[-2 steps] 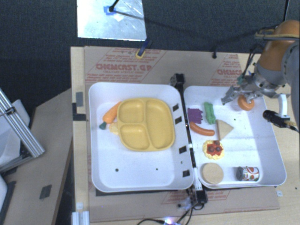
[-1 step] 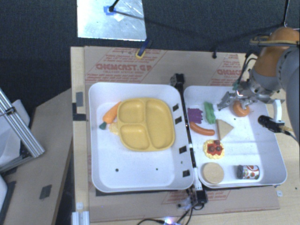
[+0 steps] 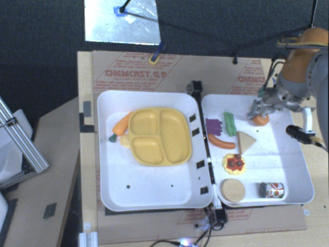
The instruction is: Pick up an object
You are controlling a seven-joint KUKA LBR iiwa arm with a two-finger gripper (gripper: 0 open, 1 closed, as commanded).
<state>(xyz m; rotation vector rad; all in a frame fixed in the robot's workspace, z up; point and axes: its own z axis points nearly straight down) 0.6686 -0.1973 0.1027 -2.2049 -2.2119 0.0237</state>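
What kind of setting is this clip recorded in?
Probably a robotics lab grasping bench: two white bins on a cardboard-covered table, toy food such as a carrot and sausage, and a grey arm's gripper.

Bright, even overhead light; glare whitens the silver sheet [image 3: 122, 13] above the desk [image 3: 169, 68]. Shadows are soft. Detail is slightly grainy, not sharp.

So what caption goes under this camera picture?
Robot gripper down over an orange toy in the right bin.
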